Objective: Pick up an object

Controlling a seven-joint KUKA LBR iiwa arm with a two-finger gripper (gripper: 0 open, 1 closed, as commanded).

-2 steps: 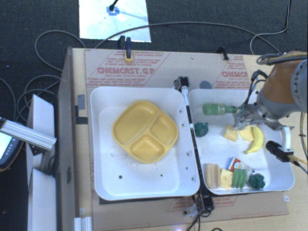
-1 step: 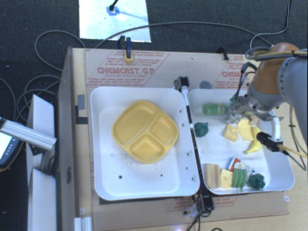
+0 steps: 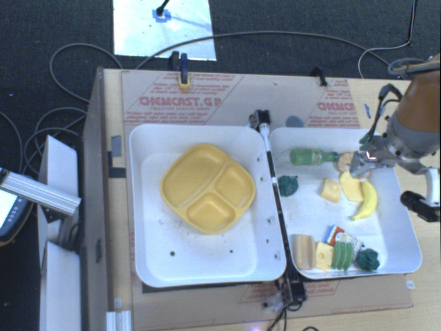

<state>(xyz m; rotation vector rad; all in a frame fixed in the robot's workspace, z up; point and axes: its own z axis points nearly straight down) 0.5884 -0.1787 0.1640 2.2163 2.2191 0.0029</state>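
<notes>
A banana point(image 3: 366, 202) is seen lying in the right bin point(image 3: 411, 243), just below the gripper point(image 3: 363, 161), with a yellow wedge point(image 3: 350, 185) and a cheese-like block point(image 3: 331, 190) beside it. The gripper is lowered over the bin's upper right part, near a green bottle point(image 3: 311, 157); whether it is parted or closed cannot be told, possibly because of the slant. A yellow divided plate point(image 3: 207, 187) is set in the left bin point(image 3: 151, 254).

Grey arm point(image 3: 413, 109) reaches in from the right; pincer point(image 3: 363, 163) points down.
</notes>
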